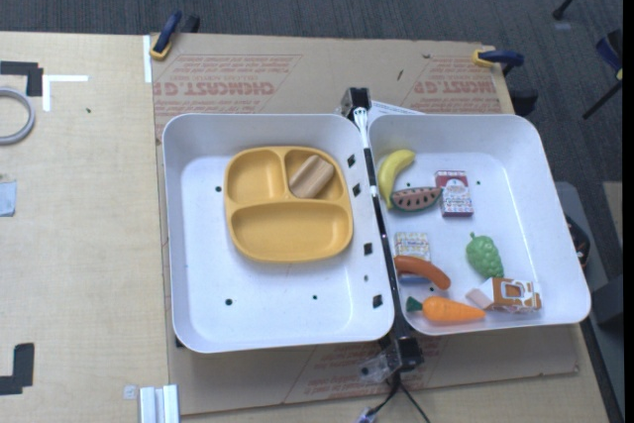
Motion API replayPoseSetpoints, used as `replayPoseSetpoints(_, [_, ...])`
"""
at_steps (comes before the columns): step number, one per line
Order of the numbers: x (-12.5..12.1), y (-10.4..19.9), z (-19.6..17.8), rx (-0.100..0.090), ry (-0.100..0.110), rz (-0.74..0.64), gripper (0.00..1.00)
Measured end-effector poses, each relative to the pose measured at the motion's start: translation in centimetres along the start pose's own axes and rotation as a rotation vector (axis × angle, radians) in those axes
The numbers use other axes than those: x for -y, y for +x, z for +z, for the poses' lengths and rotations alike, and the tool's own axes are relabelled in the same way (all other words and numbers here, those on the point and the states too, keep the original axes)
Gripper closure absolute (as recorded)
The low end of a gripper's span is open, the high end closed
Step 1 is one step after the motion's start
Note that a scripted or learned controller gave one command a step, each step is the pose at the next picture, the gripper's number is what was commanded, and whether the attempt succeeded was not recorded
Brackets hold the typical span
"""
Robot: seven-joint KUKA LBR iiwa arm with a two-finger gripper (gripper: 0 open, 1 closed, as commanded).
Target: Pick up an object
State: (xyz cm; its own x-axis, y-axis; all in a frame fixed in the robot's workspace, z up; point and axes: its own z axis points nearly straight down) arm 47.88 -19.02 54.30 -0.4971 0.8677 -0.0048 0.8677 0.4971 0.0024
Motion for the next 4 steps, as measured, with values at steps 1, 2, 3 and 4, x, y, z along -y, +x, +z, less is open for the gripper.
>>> replayPoseSetpoints(1, [-0.1, -0.1, -1.0, 0.005, -0.003, -0.002, 1.0])
replayPoseSetpoints(2, [-0.3, -0.2, -2.0, 0.009, -0.005, -0.005, 1.0])
replayPoseSetpoints(3, [-0.4, -0.2, -3.0, 0.014, -0.008, -0.007, 1.0])
replayPoseSetpoints(4, [-0.5, -0.3, -3.9, 0.018, -0.011, -0.009, 1.0])
